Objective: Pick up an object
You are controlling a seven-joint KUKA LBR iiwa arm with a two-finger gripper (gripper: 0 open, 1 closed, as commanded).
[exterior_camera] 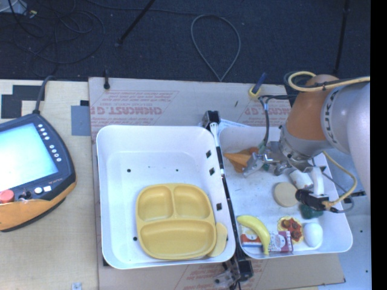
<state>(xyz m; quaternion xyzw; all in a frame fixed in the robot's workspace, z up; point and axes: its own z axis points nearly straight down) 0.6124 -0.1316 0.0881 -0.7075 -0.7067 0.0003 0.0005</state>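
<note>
My gripper [256,163] is low in the back of the right bin [338,241], at the end of the grey arm with its orange band [307,115]. It sits just right of an orange wedge [238,159], close to it or touching; I cannot tell which. Further forward lie a tan round disc [283,193], a banana [254,229], a red and white packet [280,242], a red and yellow piece [291,226], a white egg [312,234] and a dark green item [311,209]. The wrist hides part of the bin's back.
The left bin [121,156] holds a yellow divided plate [175,219] at its front. A black divider [216,162] runs between the bins. A teach pendant [30,168] lies on the bench at the far left. Cables hang from the arm near the right bin's wall.
</note>
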